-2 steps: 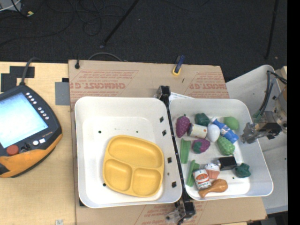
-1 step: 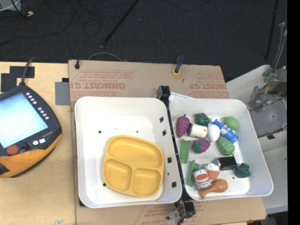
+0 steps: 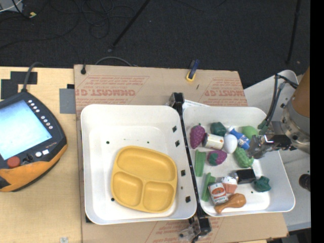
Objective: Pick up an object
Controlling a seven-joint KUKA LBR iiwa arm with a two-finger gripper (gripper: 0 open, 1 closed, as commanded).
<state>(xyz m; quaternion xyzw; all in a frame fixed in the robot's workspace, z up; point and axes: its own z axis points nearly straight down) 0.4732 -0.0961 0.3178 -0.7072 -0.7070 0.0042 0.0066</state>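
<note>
Over the right bin point(image 3: 283, 199) in the camera view, you have the arm reaching in from the right, with the jaws point(image 3: 257, 147) low above the bin's right side; whether they are spread or pressed together you cannot tell from this slant, since the tips merge into dark metal. Nothing visibly sits between them, so judge this as the approach step of the pick, with no grasp made yet. Closest to the jaws lies the green toy point(image 3: 244, 157), just beside them on the left, with the blue and white piece point(image 3: 238, 139) touching or nearly touching it above. A little further left sit the white cylinder point(image 3: 214, 141) and the purple grape cluster point(image 3: 197, 134); below lie the black block point(image 3: 245, 175), the dark green lump point(image 3: 262, 184) and the drumstick point(image 3: 232, 202). Your next move likely calls for settling on the green toy, centring over it and descending cleanly, as its crowded neighbours could be nudged or caught. Beside it, the left bin point(image 3: 101, 130) carries a yellow divided tray point(image 3: 144, 178), well apart from the jaws.
</note>
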